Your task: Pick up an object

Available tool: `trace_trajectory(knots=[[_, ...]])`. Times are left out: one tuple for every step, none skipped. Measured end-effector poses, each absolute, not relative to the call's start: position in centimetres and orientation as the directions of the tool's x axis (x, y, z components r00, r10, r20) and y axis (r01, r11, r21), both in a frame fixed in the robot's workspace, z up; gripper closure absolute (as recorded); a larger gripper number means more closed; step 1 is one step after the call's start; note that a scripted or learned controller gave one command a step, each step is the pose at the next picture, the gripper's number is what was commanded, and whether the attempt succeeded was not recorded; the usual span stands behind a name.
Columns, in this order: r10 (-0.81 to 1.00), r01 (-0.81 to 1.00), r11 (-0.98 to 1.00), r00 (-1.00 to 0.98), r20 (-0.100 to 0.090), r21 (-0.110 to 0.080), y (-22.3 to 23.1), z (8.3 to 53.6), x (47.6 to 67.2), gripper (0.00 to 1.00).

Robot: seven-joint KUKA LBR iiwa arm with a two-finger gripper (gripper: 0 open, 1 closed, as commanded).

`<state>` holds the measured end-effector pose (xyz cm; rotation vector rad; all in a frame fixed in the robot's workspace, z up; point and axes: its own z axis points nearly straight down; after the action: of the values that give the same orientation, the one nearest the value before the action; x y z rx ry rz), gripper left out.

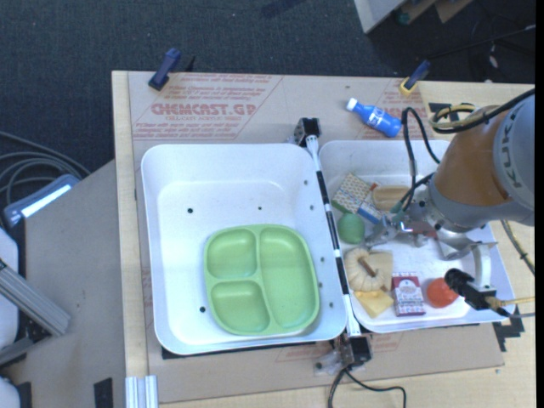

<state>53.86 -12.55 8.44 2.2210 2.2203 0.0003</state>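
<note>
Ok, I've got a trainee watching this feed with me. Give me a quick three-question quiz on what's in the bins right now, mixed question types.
1. True or false: the green divided tray lies in the right bin.
2. Multiple choice: the small red box sits at the right bin's (a) far wall, (b) near edge, (c) outside on the bench.
3. Fill in: the blue and white bottle lies outside the bins on the ____.

Key: 1 false, it lies in the left bin. 2 b. 3 bench.
</note>
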Motion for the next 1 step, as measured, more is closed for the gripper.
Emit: trace_trajectory(knots=[[1.000,1.000,-0.001,0.001,-0.002,0.002,-18.34,11.84,58.66,0.00]])
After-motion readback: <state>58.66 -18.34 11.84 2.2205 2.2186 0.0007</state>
